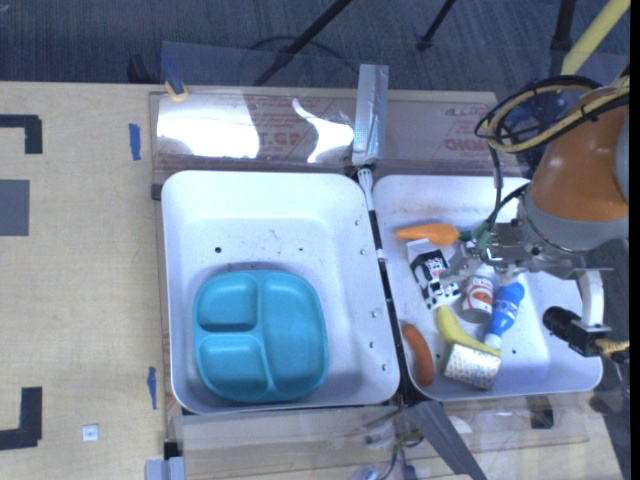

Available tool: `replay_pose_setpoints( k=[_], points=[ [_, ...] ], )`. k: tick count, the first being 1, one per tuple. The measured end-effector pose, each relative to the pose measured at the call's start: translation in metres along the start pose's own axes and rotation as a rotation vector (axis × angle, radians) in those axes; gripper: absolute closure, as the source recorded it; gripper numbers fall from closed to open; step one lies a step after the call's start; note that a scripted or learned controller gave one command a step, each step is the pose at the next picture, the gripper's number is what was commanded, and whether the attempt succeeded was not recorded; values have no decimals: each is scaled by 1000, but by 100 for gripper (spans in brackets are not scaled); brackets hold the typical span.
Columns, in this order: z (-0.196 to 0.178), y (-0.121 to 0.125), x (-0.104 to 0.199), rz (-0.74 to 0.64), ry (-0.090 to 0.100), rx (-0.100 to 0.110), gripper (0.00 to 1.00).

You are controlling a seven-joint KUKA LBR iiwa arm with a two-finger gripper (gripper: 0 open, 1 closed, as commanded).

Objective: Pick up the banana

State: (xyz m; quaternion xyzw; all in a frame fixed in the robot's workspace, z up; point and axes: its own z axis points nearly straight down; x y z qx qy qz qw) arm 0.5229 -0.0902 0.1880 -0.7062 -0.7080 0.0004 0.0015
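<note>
The gripper (480,251) hangs low over the crowded right bin (570,368), its pincer state impossible to tell. The banana (462,330) lies near the bin's front, hemmed by a blue-capped bottle (505,308), silver can (471,366) and hot dog (419,352). A blue plate (260,336) sits in the left bin (250,203).

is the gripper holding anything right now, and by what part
Cannot be told. The gripper sits low in the right bin above the banana, but its fingertips are too small and cluttered to show any hold.
</note>
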Motion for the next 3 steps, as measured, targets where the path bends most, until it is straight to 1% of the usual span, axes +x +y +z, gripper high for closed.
replay_pose_setpoints(
  k=[1, 2, 3],
  points=[
    [85, -35, -6, -58, -2, -4, 0],
    [75, -35, -6, -55, -2, -5, 100],
    [-21, -43, 67, 55, -1, -2, 100]
  ],
)
